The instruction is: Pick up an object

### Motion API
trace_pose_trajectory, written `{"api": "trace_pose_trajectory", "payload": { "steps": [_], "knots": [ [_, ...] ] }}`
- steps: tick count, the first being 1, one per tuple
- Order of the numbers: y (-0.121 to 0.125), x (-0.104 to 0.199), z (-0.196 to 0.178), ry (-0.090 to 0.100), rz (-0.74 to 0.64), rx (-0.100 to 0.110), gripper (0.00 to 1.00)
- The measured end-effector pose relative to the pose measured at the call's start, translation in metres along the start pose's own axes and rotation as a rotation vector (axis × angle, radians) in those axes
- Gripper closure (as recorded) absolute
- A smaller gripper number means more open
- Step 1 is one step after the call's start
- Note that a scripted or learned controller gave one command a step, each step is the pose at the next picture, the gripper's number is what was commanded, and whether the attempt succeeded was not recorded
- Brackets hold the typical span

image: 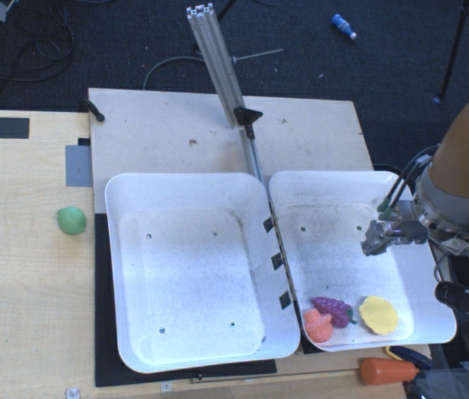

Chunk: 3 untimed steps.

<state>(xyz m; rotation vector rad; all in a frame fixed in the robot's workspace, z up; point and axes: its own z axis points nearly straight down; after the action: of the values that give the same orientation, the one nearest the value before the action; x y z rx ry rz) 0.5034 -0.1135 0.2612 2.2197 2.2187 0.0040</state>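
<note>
Orange toy [389, 370] lies on surface edge below right bin [334, 198]. Inside, grapes [333, 308], yellow piece [378, 315] crowd front wall. Gripper [376, 241] hovers above, nothing held; jaws' spacing unclear. Best approach: descend squarely over yellow piece, clear of wall.

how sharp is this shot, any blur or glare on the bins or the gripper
Camera view: soft and low in detail overall; the gripper is a blurry grey mass, too smeared to read. The right bin and left bin look bright white but keep their speckles, with no hard glare. The floor behind is dark.
</note>
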Motion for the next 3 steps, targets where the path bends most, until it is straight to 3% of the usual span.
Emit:
{"api": "trace_pose_trajectory", "payload": {
  "steps": [3],
  "knots": [
    [0.042,0.153,0.031,0.001,-0.003,0.006,1.0]
  ]
}}
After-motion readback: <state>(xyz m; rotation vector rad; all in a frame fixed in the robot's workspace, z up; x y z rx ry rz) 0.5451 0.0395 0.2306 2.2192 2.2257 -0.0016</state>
